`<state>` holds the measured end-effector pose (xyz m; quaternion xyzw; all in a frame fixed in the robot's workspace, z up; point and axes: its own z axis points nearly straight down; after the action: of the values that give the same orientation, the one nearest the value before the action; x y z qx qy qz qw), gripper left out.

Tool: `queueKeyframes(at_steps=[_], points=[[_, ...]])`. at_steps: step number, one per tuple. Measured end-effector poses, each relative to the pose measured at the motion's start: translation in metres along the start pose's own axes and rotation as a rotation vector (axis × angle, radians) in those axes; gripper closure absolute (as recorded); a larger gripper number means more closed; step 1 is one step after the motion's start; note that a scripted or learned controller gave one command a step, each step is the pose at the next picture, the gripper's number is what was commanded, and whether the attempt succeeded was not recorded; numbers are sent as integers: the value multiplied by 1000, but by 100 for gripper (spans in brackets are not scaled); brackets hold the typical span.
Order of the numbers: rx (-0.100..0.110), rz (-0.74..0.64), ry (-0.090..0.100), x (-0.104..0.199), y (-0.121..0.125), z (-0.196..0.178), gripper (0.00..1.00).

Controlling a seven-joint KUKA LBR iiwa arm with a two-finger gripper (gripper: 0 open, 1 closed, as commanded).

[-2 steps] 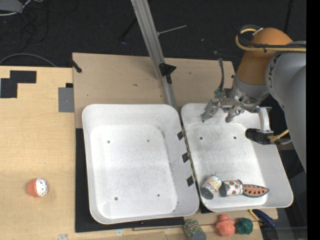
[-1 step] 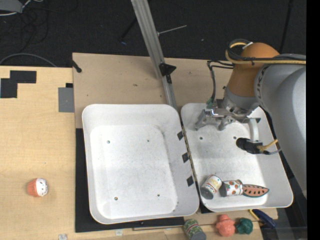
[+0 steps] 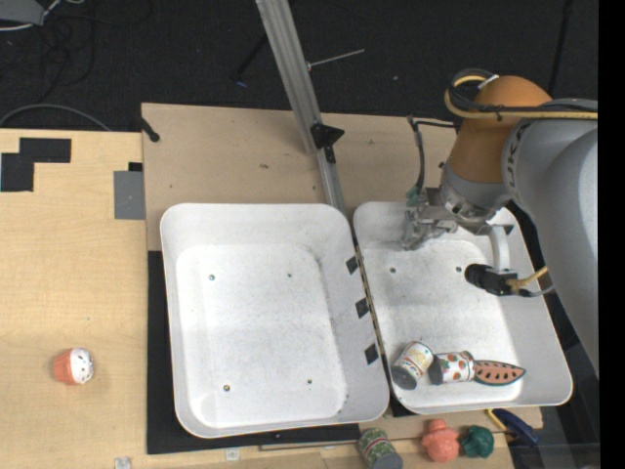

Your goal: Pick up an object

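Bins of shallow white plastic sit side by side on the bench, the left bin point(image 3: 195, 262) larger in view and the right bin point(image 3: 444, 306) next to it, their inner edges touching where small black clips line the seam. The grey arm with its orange band point(image 3: 488, 130) reaches in from the right, and its two-finger gripper point(image 3: 420, 231) hangs over the far left corner of the right bin. Whether the gripper is spread or closed cannot be told from this angle, and nothing is visible between its tips.

Three objects lie in a row along the near edge of the right bin, well apart from the gripper: a small cylindrical can with a yellow-and-white label point(image 3: 413, 363) on its side, a white cup-like piece with red and green dots point(image 3: 453, 367) touching it on the right, and a flat watermelon-slice toy, red with a green rim point(image 3: 498, 371), furthest right.

Outside the bins, on the near strip of the bench, rest a dark patterned cylinder point(image 3: 375, 447), a lumpy pink-orange toy point(image 3: 440, 440) and a dark green knobbly toy point(image 3: 478, 442). Far to the left, on the pale wooden surface, sits a small round orange-and-white ball point(image 3: 73, 366). A slanted aluminium rail point(image 3: 296, 86) rises from between the bins toward the far side.
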<state>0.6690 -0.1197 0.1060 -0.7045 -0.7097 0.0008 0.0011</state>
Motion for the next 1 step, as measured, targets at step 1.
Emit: queueKeyframes(at_steps=[1], points=[[-7, 9, -2, -6, -7, -57, 100]])
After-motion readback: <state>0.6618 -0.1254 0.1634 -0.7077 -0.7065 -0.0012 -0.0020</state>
